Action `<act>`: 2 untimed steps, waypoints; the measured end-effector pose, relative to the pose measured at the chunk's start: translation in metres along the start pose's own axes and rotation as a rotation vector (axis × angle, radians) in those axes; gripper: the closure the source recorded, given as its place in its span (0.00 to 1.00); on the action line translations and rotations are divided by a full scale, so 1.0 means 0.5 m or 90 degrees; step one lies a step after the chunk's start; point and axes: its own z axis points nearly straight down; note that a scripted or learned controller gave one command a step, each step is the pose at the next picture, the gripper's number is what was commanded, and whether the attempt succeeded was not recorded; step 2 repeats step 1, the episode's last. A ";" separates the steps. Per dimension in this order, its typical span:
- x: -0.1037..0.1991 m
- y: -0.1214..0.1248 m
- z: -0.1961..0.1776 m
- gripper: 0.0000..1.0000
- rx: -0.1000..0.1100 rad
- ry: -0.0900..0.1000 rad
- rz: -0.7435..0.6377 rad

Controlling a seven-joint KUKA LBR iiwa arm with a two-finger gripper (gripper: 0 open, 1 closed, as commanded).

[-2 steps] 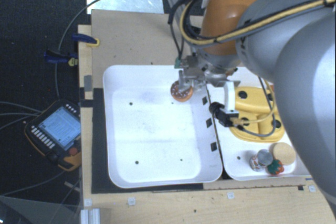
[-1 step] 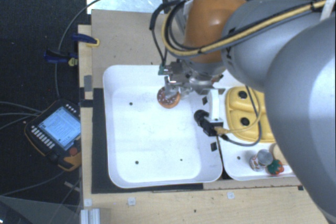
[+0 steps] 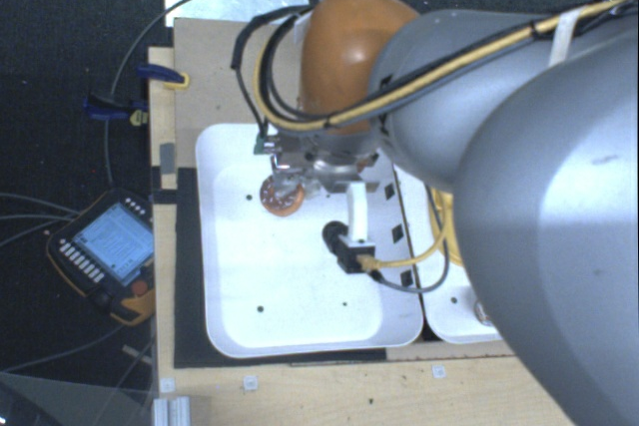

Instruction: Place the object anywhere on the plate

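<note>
A small round brown object [image 3: 282,197] lies on the floor of the left white bin [image 3: 300,314], in its upper middle part. My gripper [image 3: 296,171] hangs directly over it, low in the bin and touching or nearly touching the object's top edge. The orange band [image 3: 344,45] and the grey wrist cover most of the gripper from above. Whether the object is between the jaws or just beneath them cannot be made out.
The big grey arm [image 3: 519,165] covers most of the right bin [image 3: 461,316] and the view's right. A black cable plug [image 3: 344,249] and yellow cable dangle from the wrist over the left bin. A teach pendant [image 3: 105,249] lies left of the bench; clamps [image 3: 160,73] grip its edge.
</note>
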 end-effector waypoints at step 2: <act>-0.007 0.002 -0.001 0.00 0.000 -0.001 0.003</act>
